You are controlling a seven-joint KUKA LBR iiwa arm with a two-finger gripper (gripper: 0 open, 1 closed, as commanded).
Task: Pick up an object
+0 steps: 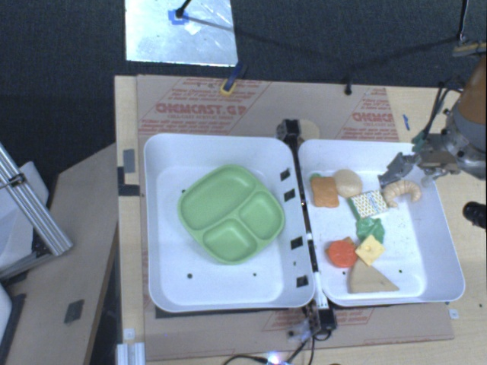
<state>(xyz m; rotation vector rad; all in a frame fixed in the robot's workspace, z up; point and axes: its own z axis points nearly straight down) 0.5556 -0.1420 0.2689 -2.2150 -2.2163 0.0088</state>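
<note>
Gripper sits over the right white plastic bin, jaws just above the pale curved croissant-shaped toy; can't tell how wide they stand. Green three-compartment tray in left bin.

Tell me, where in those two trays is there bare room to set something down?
Left bin: bare floor rings the green plate, widest at its near corners. Right bin: its right side beyond the cheese wedge is free. Toys crowd its left half, under the tool.
</note>
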